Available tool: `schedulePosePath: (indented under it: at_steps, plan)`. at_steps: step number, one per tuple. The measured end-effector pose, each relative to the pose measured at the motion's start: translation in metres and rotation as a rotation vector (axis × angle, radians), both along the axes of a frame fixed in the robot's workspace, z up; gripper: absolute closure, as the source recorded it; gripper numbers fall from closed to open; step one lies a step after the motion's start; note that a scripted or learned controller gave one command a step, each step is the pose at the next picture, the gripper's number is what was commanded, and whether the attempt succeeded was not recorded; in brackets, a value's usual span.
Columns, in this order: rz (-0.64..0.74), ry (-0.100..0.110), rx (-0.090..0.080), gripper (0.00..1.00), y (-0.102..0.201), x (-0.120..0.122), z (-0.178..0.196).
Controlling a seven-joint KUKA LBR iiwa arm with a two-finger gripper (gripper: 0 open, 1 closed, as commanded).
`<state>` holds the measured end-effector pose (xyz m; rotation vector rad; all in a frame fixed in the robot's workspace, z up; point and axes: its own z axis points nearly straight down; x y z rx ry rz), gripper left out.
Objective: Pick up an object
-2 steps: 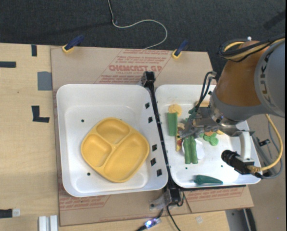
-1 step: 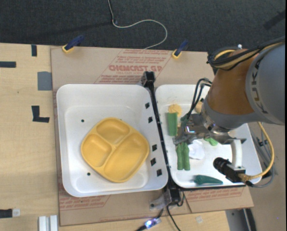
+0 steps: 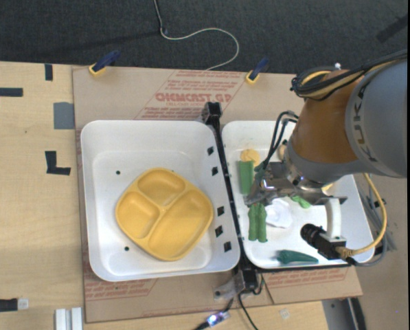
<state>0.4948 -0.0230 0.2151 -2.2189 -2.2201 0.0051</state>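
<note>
gripper (image 3: 265,190) was seen low over the left half of the right bin (image 3: 263,253), among the loose objects. whether it was open or closed could not be told, and no grip on anything could be confirmed. upper green piece (image 3: 246,176) was laid lengthwise along the bin's left wall, just beside the gripper; contact could not be judged. lower green piece (image 3: 258,223) was laid just below it, roughly in line, running toward the near wall. a yellow piece (image 3: 248,157) was seen at the far end of the upper green piece, touching it. a white object (image 3: 281,216) was found just right of the lower green piece. a small green bit (image 3: 301,201) was partly hidden by the arm (image 3: 328,129). a dark green item (image 3: 297,256) was laid flat by the near wall, apart from the rest. the left bin (image 3: 101,157) was occupied by a yellow divided plate (image 3: 165,214) with three compartments. both bins were set on a cardboard sheet (image 3: 184,95) on the bench (image 3: 26,205).
</note>
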Motion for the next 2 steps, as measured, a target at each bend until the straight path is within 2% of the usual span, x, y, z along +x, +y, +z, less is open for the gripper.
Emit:
schedulePosePath:
  at_steps: [1,2]
  plan:
    - [0.001,-0.002,0.0,1.0,0.002,0.006,0.009]
    - [0.001,-0.001,0.001,1.0,0.01,-0.007,0.017]
